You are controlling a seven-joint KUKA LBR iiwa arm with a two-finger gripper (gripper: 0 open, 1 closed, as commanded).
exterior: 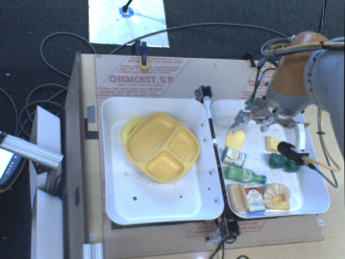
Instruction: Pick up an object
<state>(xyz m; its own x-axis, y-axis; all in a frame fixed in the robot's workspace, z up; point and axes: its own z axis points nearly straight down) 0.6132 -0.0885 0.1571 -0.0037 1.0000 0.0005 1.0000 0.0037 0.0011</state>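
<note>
A pale yellow block [235,139] lies in the right bin [318,198], far of a green bottle [244,174]. The gripper [241,120] hangs just above it; whether its jaws are spread cannot be told. A yellow divided plate [161,147] fills the left bin [116,198].

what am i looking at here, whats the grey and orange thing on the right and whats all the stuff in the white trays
It is a single camera fixed above a bench, looking down at a slant. The grey and orange thing is a robot arm reaching in from the right; its two-finger gripper hangs over the right white bin, just above a pale yellow wedge-shaped toy. Nothing sits between its fingers. That bin also holds a green toy bottle, a small red-labelled packet and a round tan pastry toy. The left white bin holds a yellow divided plastic plate.
</note>
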